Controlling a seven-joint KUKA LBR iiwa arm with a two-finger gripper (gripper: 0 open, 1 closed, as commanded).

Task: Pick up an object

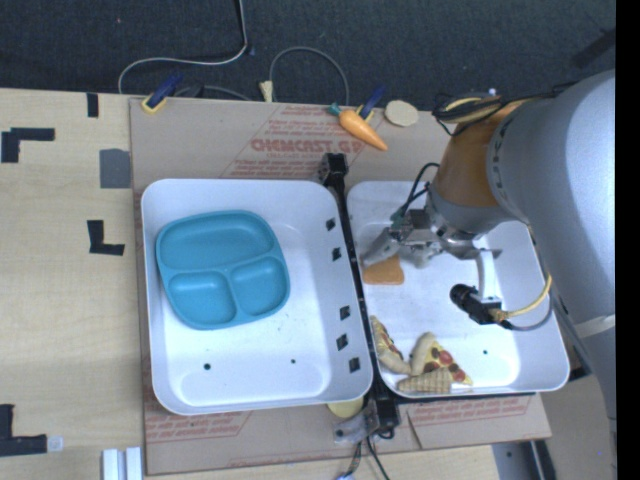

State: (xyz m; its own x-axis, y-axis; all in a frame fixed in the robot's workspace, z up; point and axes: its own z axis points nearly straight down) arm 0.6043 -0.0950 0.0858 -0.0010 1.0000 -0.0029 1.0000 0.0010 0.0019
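In the right bin (520,368) my gripper (385,252) reaches leftward from the grey arm with its orange band, low over the bin floor near the divider. A flat orange piece (383,272) lies directly under and beside the fingertips; whether it is touched I cannot tell. Near the bin's front edge lie a pizza slice (437,360) and a tan pastry-like piece (387,346).
The left bin (250,373) holds a blue divided plate (222,268). Behind the bins, on the cardboard, lie a toy carrot (362,128) and a small beige disc (401,114). A black cable connector (470,302) hangs off the wrist over the right bin.
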